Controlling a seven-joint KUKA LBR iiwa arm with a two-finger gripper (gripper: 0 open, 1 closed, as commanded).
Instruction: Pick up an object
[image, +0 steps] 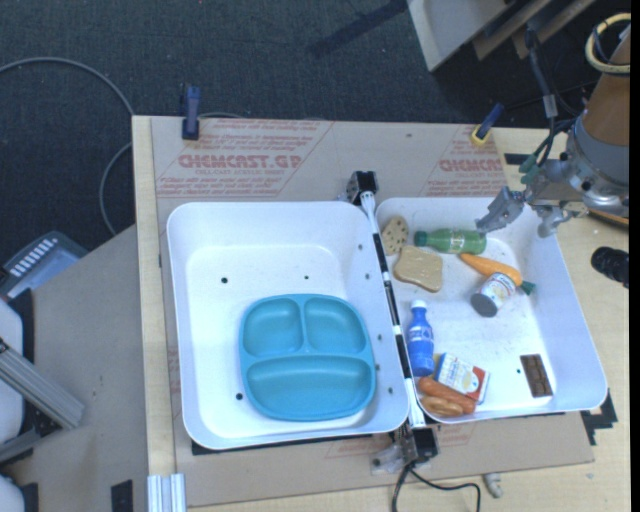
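Your gripper (520, 205) hangs spread and empty over the right bin (575, 330), just beside the green bottle (450, 240). Nothing is lifted yet; descent, closing and lifting all remain.

- Dark carpet floor (250, 50) behind my bench, grey cable (105, 90) looping over it.
- Cardboard sheet (260, 160) w/ red print covers bench top.

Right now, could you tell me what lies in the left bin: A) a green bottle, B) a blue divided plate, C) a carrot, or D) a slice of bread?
B: the blue divided plate lies alone on the floor of the left bin, while the other things lie in the right bin.
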